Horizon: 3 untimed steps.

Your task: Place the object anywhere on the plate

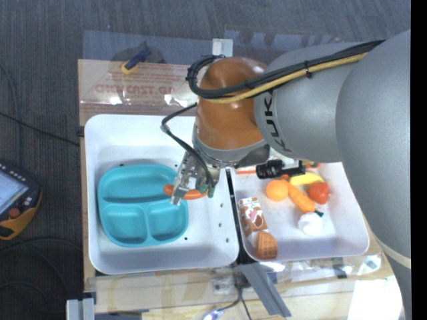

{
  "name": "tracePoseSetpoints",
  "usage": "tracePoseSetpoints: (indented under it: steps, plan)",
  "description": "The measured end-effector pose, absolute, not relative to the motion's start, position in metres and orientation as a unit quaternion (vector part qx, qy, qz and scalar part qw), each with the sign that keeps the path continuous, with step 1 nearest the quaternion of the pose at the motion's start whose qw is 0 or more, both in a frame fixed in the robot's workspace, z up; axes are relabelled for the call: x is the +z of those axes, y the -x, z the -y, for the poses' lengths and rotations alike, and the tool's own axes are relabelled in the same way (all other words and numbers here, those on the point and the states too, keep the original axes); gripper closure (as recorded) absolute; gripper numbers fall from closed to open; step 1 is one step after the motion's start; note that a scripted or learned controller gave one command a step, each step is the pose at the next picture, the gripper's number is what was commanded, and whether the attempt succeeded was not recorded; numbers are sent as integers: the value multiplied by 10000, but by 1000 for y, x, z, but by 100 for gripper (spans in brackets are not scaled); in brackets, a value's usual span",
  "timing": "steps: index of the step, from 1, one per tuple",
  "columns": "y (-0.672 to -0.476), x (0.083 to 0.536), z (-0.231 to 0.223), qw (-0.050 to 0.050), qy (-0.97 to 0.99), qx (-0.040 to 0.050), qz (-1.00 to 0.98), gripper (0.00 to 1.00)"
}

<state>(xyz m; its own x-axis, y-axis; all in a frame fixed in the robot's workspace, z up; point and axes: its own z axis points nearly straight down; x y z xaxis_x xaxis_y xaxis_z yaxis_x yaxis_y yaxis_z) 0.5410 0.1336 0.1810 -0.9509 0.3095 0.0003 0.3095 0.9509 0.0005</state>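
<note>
We saw the pincer [189, 187] gripping an orange carrot [187, 193] — right at the teal plate's [137, 209] edge.

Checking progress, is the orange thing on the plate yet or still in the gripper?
In the gripper: the orange thing sits between its fingers at the plate's right rim, seemingly not lying in a compartment.

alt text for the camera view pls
The gripper holds a small orange object at the right rim of a teal divided plate in the left bin; the right bin holds toy foods.
</note>
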Motion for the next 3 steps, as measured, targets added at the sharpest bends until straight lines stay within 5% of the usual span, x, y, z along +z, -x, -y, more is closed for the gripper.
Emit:
tracePoseSetpoints:
  steps: [2,3]
  plan:
    - [-512,326,-175,-17,958,3,9954,100]
    - [-490,326,-234,-10,62,-1,10000,100]
